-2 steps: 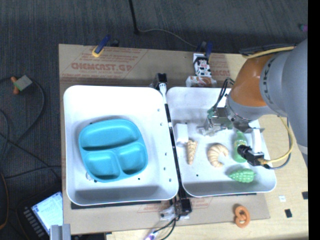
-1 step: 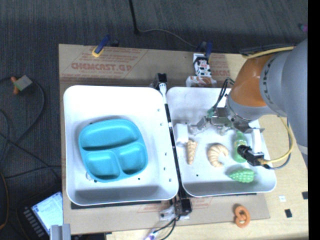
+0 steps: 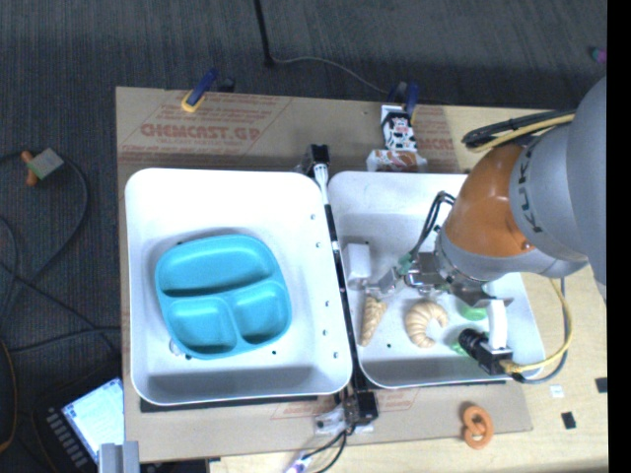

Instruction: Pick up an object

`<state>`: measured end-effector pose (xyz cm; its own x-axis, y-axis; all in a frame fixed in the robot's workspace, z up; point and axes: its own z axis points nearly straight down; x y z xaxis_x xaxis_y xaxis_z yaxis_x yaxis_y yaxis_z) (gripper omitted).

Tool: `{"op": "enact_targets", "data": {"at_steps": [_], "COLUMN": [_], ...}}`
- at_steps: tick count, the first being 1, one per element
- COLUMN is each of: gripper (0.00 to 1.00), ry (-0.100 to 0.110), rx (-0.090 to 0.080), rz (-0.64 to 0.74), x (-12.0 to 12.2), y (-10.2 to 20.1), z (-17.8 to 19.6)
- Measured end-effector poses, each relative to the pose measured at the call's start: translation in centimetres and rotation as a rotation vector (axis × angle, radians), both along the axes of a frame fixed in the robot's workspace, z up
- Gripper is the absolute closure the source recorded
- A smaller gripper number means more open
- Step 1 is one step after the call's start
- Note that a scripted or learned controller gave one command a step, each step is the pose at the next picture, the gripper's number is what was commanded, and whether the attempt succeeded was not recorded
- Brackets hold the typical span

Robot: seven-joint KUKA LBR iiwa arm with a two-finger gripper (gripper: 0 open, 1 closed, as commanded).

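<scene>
Two shallow white bins are seen side by side on the worktop. In the right bin the arm is lowered from 3 o'clock, with the gripper placed near the bin's middle. Whether the gripper is apart or together cannot be told, since the view is blocked by the wrist and its fittings.

Just below the gripper, at 6 o'clock from it, a croissant is lying on the bin floor. At 8 o'clock from the gripper a cone-shaped pastry is lying close to the bin's left wall, and just above it a small white block is seen. A green item is partly covered by the arm at 4 o'clock.

The croissant is judged to be a toy food: light, probably stiff plastic, and smooth enough to slip. It is best taken across its thick middle, where the curve is narrowest for the two fingers; the tapered ends would likely squirt out.

In the left bin a blue divided tray is resting, slightly toward 7 o'clock.

On the worktop's cardboard cover, red lettering is printed at 11 o'clock; it appears to read "CHEMCAST GP", though it is faint. An orange ring is lying on the worktop at 5 o'clock, outside the bins.
</scene>
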<state>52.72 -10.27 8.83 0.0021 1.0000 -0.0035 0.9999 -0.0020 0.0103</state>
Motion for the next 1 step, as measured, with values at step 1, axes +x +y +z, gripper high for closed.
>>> {"op": "enact_targets", "data": {"at_steps": [1], "gripper": [0.0], "ry": [0.013], "rx": [0.003], "rz": [0.001], "x": [-4.43], "y": [-0.39], "z": [0.4]}}
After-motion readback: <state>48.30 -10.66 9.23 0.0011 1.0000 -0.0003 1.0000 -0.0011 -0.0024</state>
